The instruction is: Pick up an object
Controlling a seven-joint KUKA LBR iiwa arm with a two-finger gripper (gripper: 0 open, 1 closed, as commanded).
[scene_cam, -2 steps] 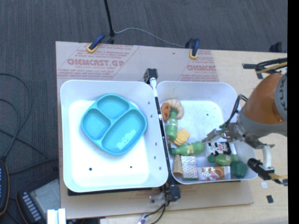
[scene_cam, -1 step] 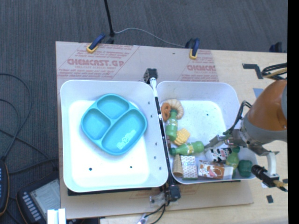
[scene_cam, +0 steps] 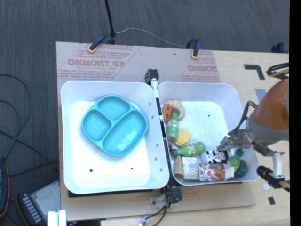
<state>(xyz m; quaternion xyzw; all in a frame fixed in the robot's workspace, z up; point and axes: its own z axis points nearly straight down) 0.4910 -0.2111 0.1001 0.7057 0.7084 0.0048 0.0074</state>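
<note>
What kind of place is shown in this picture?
Probably a robotics lab: a robot arm reaches over two white bins, and clamps hold the board above grey carpet.

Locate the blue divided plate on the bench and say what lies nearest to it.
The blue divided plate lies flat in the left bin, toward its upper middle, apart from the toy food piled along the right bin's left and lower edges.

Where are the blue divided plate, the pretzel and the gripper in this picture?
blue divided plate point(scene_cam: 114, 125): camera view, on the ridge between its compartments, in the left bin.
pretzel point(scene_cam: 167, 110): camera view, on its orange-brown loop, at the right bin's left wall.
gripper point(scene_cam: 225, 150): camera view, at the fingertips, low over the right bin's near corner.
</note>
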